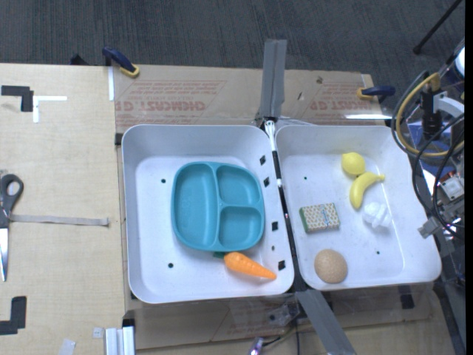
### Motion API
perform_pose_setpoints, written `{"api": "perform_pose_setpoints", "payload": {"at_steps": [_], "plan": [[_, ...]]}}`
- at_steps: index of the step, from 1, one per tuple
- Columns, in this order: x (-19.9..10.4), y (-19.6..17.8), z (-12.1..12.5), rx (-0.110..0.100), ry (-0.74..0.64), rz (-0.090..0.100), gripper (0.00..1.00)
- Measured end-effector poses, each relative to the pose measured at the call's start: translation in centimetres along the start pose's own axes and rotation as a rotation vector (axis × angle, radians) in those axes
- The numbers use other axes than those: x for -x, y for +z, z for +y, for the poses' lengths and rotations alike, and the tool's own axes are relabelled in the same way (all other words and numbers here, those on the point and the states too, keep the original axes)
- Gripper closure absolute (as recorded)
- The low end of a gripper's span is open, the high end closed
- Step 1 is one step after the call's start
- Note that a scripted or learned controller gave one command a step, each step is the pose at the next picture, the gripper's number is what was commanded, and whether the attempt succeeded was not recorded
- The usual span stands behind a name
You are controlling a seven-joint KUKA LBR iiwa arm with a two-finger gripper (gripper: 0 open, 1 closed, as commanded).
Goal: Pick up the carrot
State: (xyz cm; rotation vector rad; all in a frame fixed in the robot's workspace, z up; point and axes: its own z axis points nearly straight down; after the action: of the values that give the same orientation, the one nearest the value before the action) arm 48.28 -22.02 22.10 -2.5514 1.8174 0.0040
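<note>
An orange carrot (pixel 250 266) lies in the left white bin (pixel 144 220), near its front wall and towards its right corner. It rests on its side with the thick end pointing left and the tip pointing right. Its thick end touches the front rim of a teal divided plate (pixel 219 205).
The right bin (pixel 414 250) holds a lemon (pixel 353 163), a banana (pixel 363 188), a small white object (pixel 377 214), a patterned little box (pixel 320 217) and a brown egg-shaped thing (pixel 330 265). Cables and arm hardware (pixel 436 146) crowd the right edge. Scissors (pixel 7 198) lie far left on the bench.
</note>
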Motion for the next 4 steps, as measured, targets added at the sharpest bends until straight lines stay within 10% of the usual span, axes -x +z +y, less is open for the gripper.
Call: {"api": "perform_pose_setpoints", "payload": {"at_steps": [3, 4], "plan": [[-2.7, 0.2, -7.8, 0.0, -0.974, 0.006, 1.0], [-1.2, -0.1, -3.5, -0.001, -1.027, 0.005, 1.0]]}}
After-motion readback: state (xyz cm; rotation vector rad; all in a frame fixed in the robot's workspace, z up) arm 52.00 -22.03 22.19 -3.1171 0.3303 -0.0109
